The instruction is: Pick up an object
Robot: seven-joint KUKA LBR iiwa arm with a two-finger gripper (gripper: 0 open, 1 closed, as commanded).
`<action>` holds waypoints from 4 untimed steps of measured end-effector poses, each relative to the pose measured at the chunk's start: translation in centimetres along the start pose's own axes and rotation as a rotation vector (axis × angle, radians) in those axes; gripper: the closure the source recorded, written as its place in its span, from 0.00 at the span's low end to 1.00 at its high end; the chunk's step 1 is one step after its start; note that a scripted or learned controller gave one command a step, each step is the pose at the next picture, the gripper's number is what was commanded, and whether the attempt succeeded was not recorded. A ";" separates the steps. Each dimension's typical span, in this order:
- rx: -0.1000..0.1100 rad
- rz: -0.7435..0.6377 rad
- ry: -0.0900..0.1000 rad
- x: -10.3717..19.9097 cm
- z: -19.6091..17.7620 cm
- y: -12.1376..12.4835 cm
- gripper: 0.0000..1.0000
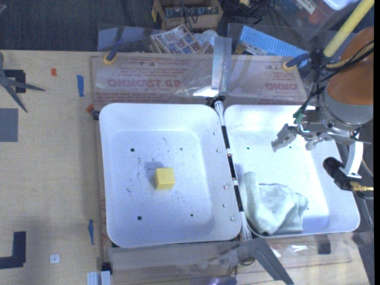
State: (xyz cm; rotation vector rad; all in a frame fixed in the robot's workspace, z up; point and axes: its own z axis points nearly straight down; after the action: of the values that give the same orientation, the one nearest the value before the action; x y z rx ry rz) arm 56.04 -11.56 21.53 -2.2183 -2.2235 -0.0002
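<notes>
You are looking down at a slant on a wooden counter [41, 177] carrying two shallow white bins side by side.

Near the counter's left edge lie a few dark tools and strips of blue tape, well apart from the bins.

The left bin [119, 123] holds one thing: a small yellow cube [164, 178]. It sits upright on the bin floor, a little toward the front edge, apart from every wall.

The right bin [261, 120] holds a crumpled white cloth [272, 205], bunched in its front left corner and touching the wall shared with the left bin.

The gripper [284, 138] hangs over the right bin's back half, on an arm reaching in from the counter's right side. Whether its fingers are apart or together cannot be told from this angle. Nothing is seen between them.

No pick has been made yet. The cloth looks like the nearer target: you would bring the gripper toward the front left corner, centre it over the tallest fold and descend straight, keeping off the shared wall. The cube would need a longer move across that wall, with the fingers squared to two opposite faces.
</notes>
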 end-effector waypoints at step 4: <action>-0.001 0.404 -0.001 10.5 2.2 -5.7 1.00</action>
State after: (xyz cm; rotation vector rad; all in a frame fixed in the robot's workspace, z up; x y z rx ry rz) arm 50.29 -1.09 19.38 -2.6202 -1.7343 0.0001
